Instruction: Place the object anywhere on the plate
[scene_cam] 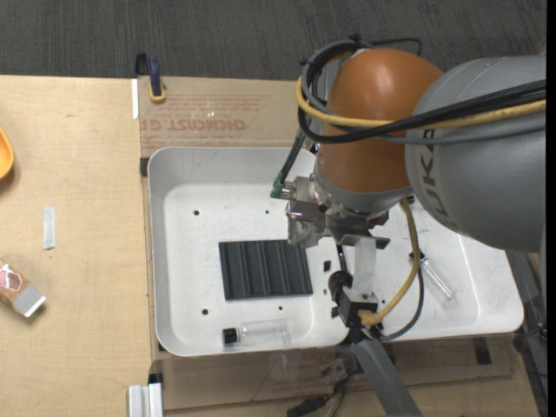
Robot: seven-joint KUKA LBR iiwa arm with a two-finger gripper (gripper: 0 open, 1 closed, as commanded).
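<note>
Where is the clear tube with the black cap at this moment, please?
The clear tube lies in the white bin, by its near wall, just below the black ribbed plate.

Orange thing (4,153) at left edge

The pale wooden worktop (78,146) carries a shallow white plastic bin (174,320) towards its right side, with a flat brown cardboard sheet printed with red lettering (208,115) lying between the bin and the worktop's far edge. On the bare wood left of the bin lie a small silvery-grey strip (49,228), and nearer the left edge a small packet, reddish-brown with a grey end (17,290). At the left edge farther back sits part of an orange rounded object (4,153), and a blue-and-yellow clamp (155,78) grips the far edge.
</note>
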